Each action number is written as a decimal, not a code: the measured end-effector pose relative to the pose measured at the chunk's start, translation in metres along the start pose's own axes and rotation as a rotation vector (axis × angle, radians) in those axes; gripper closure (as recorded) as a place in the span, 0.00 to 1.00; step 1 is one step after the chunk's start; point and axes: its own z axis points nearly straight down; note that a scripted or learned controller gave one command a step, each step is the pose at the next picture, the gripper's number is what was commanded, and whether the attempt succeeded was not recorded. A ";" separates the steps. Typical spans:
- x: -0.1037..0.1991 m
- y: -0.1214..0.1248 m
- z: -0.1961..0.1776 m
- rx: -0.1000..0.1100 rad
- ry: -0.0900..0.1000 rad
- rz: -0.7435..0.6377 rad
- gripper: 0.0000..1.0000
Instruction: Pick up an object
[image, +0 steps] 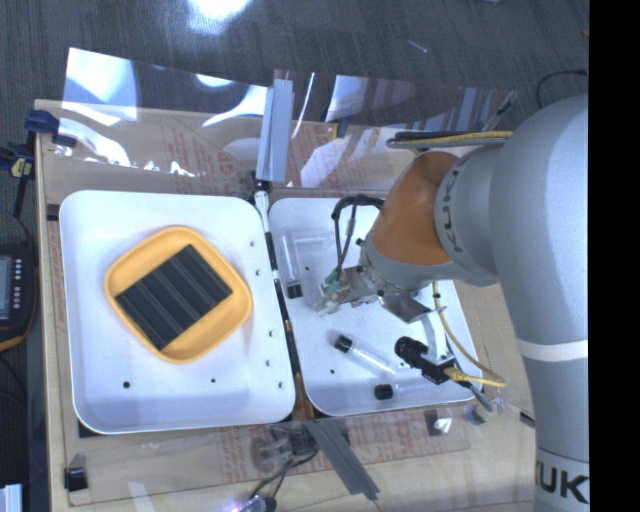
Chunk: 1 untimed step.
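The arm reaches into the right bin (320, 400) from the right, and its gripper (335, 289) points down over the bin's middle. The wrist hides whatever lies under the gripper. Just below it, a clear tube with a black cap (362, 352) lies on the bin floor. A small black piece (383, 391) sits near the front rim. Another small black piece (294, 291) rests by the left wall, with a clear plastic piece (285, 250) beyond it. In the left bin (90, 390) lies a yellow pad with a black ribbed top (178, 292).
A raised ridge (280, 310) divides the two bins. Clear plastic sheets (200, 110) stand behind the bins. A grey metal bar (273, 130) leans at the back, and another (340, 460) lies in front of the right bin.
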 end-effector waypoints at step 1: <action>-0.038 -0.065 0.012 0.001 0.004 -0.189 1.00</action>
